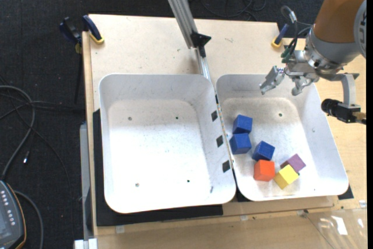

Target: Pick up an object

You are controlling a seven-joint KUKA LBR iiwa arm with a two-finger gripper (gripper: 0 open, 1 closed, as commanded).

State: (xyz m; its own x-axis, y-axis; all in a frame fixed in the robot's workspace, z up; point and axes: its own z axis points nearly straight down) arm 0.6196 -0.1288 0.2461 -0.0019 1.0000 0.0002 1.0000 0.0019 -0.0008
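In the camera view, two shallow white bins are seen side by side on a pale bench (pixel 145 44). The left bin (pixel 116 90) is set at about nine o'clock from the right bin (pixel 326 137), the two rims touching along the middle. Six small blocks are gathered in the lower half of the right bin: a blue cube (pixel 243 124) nearest the centre, a second blue cube (pixel 240 143) just beside it at six o'clock, and a third blue cube (pixel 263 150) at about four o'clock from that. An orange cube (pixel 264 170) is touching the third blue cube at six o'clock, with a yellow cube (pixel 286 176) just beside it at three o'clock and a purple cube (pixel 296 162) touching the yellow one at one o'clock. The gripper (pixel 287 82) is held above the far rim of the right bin, at twelve o'clock from the blocks and well apart from them; its fingers are spread and nothing is grasped between them. A slanted metal pole (pixel 175 0) is seen at the bench's far edge.
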